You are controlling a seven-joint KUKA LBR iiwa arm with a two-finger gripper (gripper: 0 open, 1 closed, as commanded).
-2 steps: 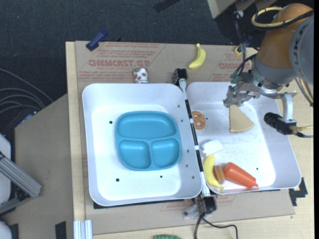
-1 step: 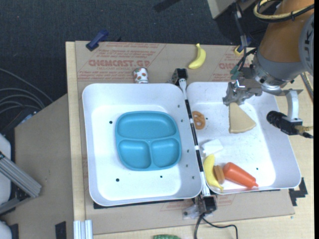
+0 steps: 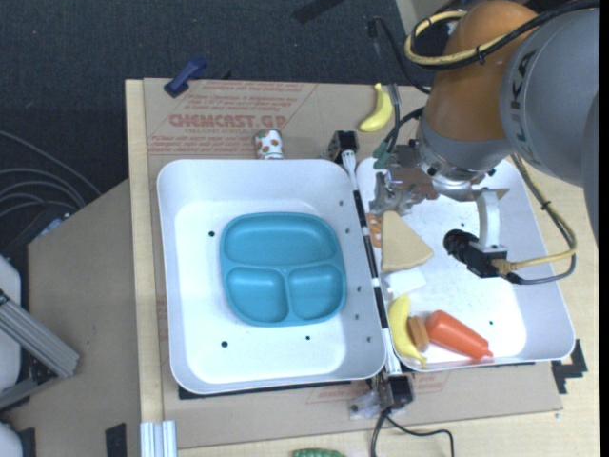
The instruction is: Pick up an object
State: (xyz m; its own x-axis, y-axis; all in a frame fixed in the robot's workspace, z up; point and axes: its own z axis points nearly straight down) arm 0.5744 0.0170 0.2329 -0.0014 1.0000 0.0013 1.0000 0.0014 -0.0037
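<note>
Tool, finger state indiscernible, at right bin's left rim above tan wedge; carrot near front edge.

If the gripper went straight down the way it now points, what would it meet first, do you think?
Probably the tan wedge-shaped piece in the right bin; the gripper hangs just above that piece's upper end. Depth is hard to judge from this slanted view.

Arm crowds right bin; left bin seemingly open.
</note>
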